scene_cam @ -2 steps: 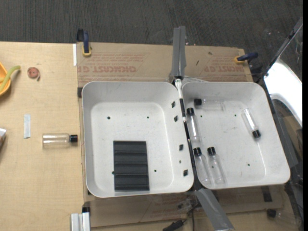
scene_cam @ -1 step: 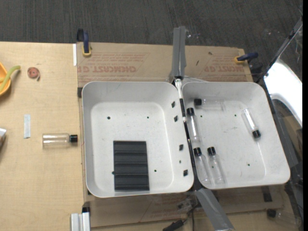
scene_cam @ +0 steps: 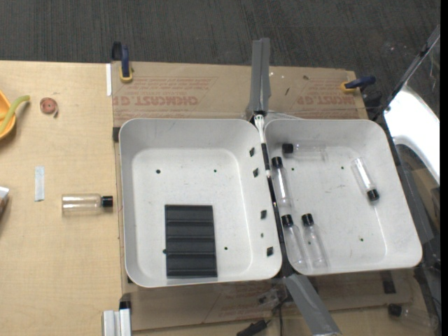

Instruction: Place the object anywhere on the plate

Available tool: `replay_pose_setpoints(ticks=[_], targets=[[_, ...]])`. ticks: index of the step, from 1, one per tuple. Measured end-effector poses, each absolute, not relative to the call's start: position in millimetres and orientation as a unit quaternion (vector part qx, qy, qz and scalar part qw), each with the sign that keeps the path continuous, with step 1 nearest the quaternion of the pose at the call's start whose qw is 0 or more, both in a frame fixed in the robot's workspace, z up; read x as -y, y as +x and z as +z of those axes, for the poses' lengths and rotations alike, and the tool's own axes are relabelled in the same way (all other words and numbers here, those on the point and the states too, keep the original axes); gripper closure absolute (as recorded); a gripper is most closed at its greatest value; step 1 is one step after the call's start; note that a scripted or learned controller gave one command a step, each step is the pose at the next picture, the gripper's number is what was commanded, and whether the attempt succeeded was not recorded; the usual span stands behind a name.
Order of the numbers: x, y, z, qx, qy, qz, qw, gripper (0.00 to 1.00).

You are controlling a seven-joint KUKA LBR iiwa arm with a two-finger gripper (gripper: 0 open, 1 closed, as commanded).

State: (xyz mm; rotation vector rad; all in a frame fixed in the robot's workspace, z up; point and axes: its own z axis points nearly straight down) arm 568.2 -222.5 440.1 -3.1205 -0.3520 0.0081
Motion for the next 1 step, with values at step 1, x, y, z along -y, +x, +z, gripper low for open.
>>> replay_pose_setpoints(ticks=[1], targets=[[195.7,618.0,439.3,0.101,-0.995,0.0025,0.0,0.0]])
